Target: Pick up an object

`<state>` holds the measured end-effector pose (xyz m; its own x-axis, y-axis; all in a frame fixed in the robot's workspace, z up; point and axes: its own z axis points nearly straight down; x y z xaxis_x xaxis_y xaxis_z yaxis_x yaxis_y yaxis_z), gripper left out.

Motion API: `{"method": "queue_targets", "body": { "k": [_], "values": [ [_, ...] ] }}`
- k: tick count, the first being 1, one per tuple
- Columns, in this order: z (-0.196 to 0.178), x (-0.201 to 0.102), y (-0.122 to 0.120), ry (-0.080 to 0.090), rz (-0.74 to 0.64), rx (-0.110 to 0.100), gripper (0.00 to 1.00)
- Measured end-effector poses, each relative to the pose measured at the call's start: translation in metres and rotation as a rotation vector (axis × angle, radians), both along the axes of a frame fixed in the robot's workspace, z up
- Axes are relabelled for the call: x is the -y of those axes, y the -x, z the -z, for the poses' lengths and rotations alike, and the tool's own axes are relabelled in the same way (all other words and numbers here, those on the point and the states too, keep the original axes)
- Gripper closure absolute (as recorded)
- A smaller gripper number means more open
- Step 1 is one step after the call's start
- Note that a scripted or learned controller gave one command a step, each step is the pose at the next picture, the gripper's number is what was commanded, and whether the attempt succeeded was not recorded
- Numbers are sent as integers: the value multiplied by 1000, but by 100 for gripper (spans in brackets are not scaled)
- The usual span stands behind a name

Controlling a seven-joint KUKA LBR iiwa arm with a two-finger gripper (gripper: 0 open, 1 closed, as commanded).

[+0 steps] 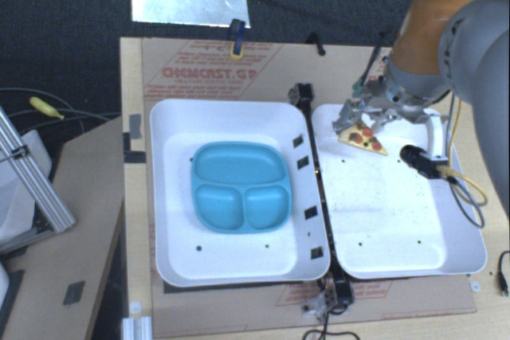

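Camera view, arm bent low over right bin (398, 251) – gripper (360, 117) (fingers clamped) holding pizza slice (365, 138)

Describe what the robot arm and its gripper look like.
The arm is thick, rounded and grey, with a broad orange band above the wrist. The gripper is a small grey metal piece with two thin fingers. A black part beside it carries a yellow cable, and thin dark wires run along the wrist.

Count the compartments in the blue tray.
3. The blue tray lies in the left bin: one wide compartment across its far side, two smaller ones side by side nearer the camera.
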<state>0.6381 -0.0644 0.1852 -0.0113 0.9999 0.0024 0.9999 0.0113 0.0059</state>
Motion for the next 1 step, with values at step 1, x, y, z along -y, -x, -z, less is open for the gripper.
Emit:
{"method": "queue_targets", "body": {
  "k": [1],
  "values": [
    [95, 30, 70, 1, 14, -18, 100]
  ]
}}
